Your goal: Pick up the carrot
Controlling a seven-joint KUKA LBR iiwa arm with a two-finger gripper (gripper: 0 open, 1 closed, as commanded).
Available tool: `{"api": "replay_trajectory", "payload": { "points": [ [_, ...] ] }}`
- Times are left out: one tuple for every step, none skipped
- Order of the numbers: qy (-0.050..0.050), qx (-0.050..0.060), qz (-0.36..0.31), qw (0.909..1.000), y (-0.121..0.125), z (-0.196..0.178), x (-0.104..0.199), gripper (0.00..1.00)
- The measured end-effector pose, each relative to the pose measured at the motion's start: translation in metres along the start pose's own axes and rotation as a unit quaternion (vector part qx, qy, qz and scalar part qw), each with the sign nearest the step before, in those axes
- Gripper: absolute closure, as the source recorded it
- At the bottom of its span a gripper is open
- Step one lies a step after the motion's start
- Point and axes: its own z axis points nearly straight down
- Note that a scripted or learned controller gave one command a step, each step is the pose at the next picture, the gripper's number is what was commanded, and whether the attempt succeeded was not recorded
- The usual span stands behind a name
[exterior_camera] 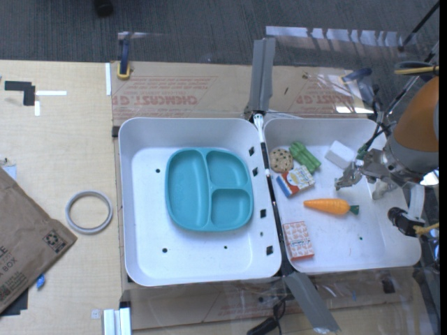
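The orange carrot (327, 206) lies flat in the right bin (391, 253), with its green stub pointing right. My gripper (362, 185) hovers just up and to the right of the carrot's green end, apart from it. Its fingers (345, 182) are spread open and hold nothing. The arm's orange band (421, 121) rises at the right edge.
In the right bin lie a cookie (281, 160), green beans (305, 156), a red-and-white packet (299, 180), a white block (340, 153) and a small card box (297, 240). The left bin (140, 208) holds a teal divided plate (209, 188). A tape ring (89, 211) rests on the bench.
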Motion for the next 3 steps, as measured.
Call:
{"api": "replay_trajectory", "payload": {
  "points": [
    [0.000,-0.002,-0.036,0.9994,-0.049,0.007,0.026,0.00],
    [-0.001,0.000,-0.034,0.9994,-0.048,0.001,0.025,1.00],
    [-0.001,-0.003,-0.233,0.9725,-0.021,0.007,0.063,1.00]
  ]
}}
